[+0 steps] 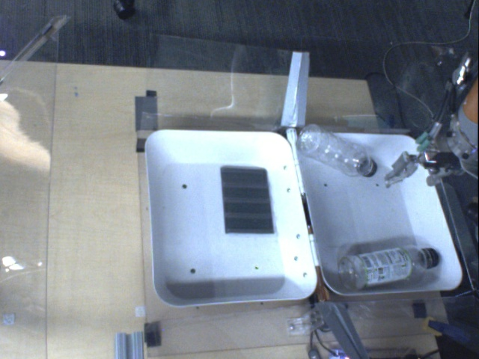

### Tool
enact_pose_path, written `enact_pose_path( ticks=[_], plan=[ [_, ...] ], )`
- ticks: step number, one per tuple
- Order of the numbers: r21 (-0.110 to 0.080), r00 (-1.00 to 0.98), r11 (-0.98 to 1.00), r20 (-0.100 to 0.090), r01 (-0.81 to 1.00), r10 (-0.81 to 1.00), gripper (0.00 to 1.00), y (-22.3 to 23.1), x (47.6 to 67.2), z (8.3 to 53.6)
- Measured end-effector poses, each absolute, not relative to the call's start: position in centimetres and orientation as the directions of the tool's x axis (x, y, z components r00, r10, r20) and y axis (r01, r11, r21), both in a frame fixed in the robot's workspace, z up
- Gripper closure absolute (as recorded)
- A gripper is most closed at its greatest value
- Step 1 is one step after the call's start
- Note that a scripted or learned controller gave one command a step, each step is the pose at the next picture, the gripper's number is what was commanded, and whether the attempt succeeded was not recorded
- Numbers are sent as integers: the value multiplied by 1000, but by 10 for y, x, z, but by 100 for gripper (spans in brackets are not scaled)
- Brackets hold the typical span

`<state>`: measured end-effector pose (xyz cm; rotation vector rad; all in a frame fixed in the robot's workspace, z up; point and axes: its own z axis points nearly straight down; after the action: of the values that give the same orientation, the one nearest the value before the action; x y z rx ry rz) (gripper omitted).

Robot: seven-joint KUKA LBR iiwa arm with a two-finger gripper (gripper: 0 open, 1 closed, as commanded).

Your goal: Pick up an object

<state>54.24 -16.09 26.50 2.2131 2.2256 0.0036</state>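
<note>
White bins, two, side by side on a pale wood bench (82,223). Left bin (172,200): a dark ribbed rectangular pad (247,200) is seen lying flat near its centre, long side running front to back. Right bin (374,223): two clear plastic bottles. Upper bottle (334,149) lies at a slant in the far left corner, wide end touching the corner by the dividing rim, dark cap twd the bin's middle. Lower bottle (385,266), w/ printed label, lies on its side along the near wall, cap pointing right.

Gripper (408,167) is seen over the far right part of the right bin, reached in from the right — just beside the upper bottle's cap end but apart from it; nothing is seen between the fingers. Fingers too small and blurred: spread or closed cannot be told. Grey arm w/ orange band (471,103) is cut off at the right edge
</note>
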Motion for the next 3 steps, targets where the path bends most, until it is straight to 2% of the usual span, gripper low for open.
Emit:
enact_pose_path(
  ticks=[1, 2, 3],
  plan=[
    [8, 10, -10, -1, 1000, 1000, 0, -120, 528, 332],
    [3, 147, -147, 1, 989, 989, 0, -67, 630, 268],
    [3, 80, -80, 0, 997, 997, 0, -119, 651, 203]
  ],
)
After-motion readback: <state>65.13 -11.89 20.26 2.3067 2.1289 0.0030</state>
